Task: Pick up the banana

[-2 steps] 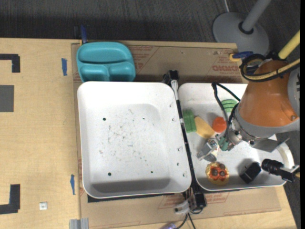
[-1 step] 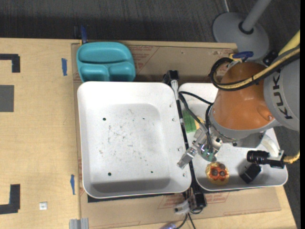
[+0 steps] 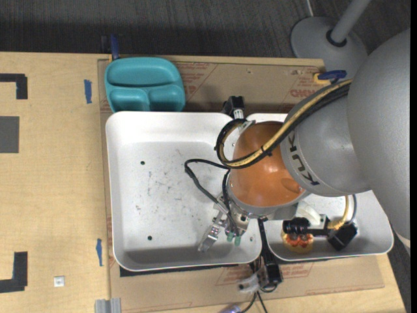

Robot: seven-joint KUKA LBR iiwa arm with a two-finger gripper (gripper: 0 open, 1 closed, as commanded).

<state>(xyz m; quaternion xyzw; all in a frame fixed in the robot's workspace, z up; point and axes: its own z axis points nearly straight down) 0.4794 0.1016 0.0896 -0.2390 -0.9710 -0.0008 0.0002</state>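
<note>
The gripper (image 3: 221, 238) hangs low over the near right corner of the left bin (image 3: 130, 175). Its fingers (image 3: 210, 240) stand a little apart with nothing between them, only bare white bin floor beneath. The banana is not under them. The likeliest sign of it is a curved yellow strip (image 3: 347, 210) well off to the fingers' right, across the wall between the bins, in the right bin (image 3: 381, 240). It is mostly hidden under the arm (image 3: 326, 155), so I cannot be sure it is the fruit and not a cable. Between the fingers and that strip lie a small orange and red thing (image 3: 298, 240), a white piece (image 3: 314, 214) and a black object (image 3: 343, 235), the last just beside the yellow. Beyond the fingers, past the far rim of the left bin, sits a teal tray (image 3: 144, 83). A banana is light, and if it is a real one it is soft under a smooth, slightly slippery skin, so a hard pinch would bruise it and a pinch near a tapering end would likely slide off. The best hold would be across the thick middle, with the fingers square to its length and closing gently. That first calls for a move over to the right bin, and the black object may crowd the approach.
</note>
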